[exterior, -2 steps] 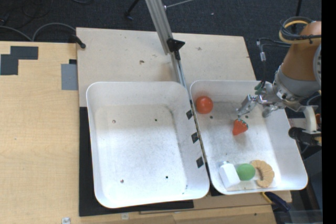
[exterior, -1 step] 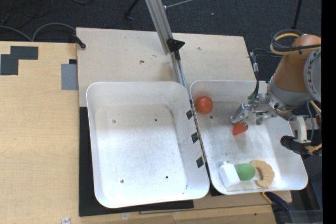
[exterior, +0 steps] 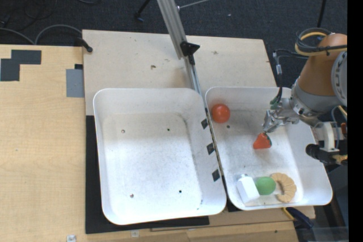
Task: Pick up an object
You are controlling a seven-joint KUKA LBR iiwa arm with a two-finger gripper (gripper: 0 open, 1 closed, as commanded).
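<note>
Right bin (exterior: 317, 192) — red ball (exterior: 220, 113), white block (exterior: 247, 188), green ball (exterior: 265, 185), pastry (exterior: 285, 186); gripper (exterior: 270, 127) — grip unclear — above red wedge (exterior: 262, 141).

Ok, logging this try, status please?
Tool low in right bin, just above small red piece. No hold seen. Red ball apart, nothing blocking.

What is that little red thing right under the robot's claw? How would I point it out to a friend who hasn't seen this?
Look in the right-hand white bin, about halfway down, just below the gripper. There lies a small red wedge-shaped piece. The orange-red ball further left is round, and the green ball, white block and tan pastry-like piece cluster at the bin's near edge.
</note>
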